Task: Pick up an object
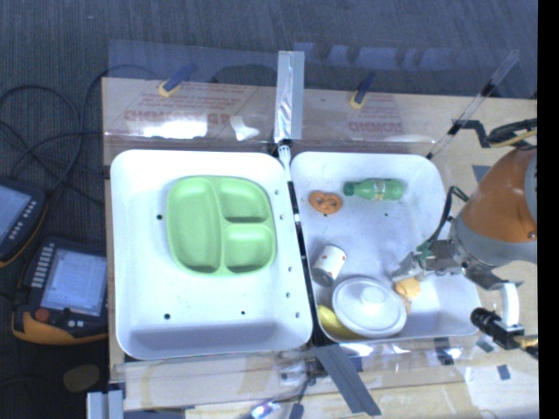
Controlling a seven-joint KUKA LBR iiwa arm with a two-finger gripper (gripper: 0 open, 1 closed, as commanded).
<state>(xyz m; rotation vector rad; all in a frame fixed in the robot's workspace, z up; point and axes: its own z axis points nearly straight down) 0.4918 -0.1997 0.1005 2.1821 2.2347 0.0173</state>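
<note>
From my seat I count two white bins on the bench (410, 112), side by side. The left bin (140, 312) carries one thing, a green divided plate (221, 223) with three compartments, lying near its middle. The right bin (419, 177) carries six: one green bottle (374, 188) lying on its side at about twelve o'clock, one orange cookie (326, 202) just beside it toward ten o'clock, one white cup (328, 263) tipped over at nine o'clock, one white round lid (369, 304) at six o'clock, one yellow banana (327, 321) tucked against the lid's seven o'clock edge, and one small orange lump (407, 287) touching the lid at two o'clock. The hand (416, 266) sits just above that lump, at the bin's four o'clock side; I cannot tell how it is set, nor whether it grips anything.
</note>
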